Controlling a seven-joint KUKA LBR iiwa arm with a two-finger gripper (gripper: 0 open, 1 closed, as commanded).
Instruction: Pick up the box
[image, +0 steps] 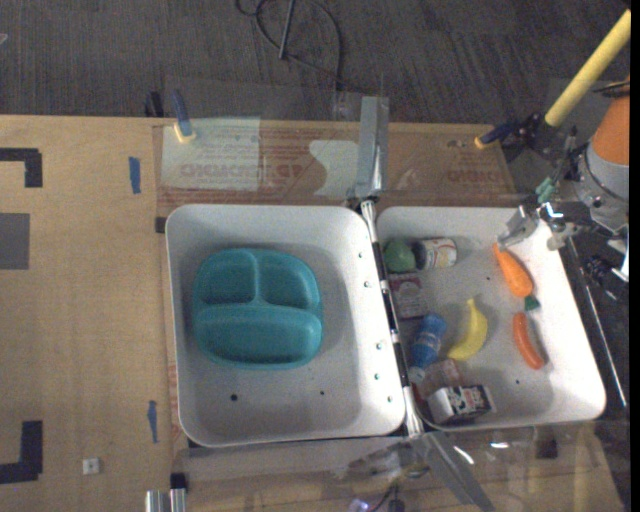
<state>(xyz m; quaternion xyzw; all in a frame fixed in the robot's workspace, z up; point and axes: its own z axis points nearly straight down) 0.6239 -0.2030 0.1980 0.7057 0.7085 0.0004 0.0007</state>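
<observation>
The box (462, 402) lies at the near edge of the right bin (575, 330), beside a banana (470, 332). The claw (528, 222) hovers over the bin's far corner; whether it is wide or narrow, I cannot tell.

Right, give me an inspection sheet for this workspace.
Surface: tan bench bearing left white bin and right white bin.
Job's things: small dark-and-white printed box at right bin's near edge.
Clutter: teal divided plastic tray in left bin; yellow banana, two orange carrots, blue bottle, green ball in right bin.
Grippers: metal two-finger gripper over right bin's far corner.
Cables: black cable on floor.
Surroundings: dark floor.
</observation>
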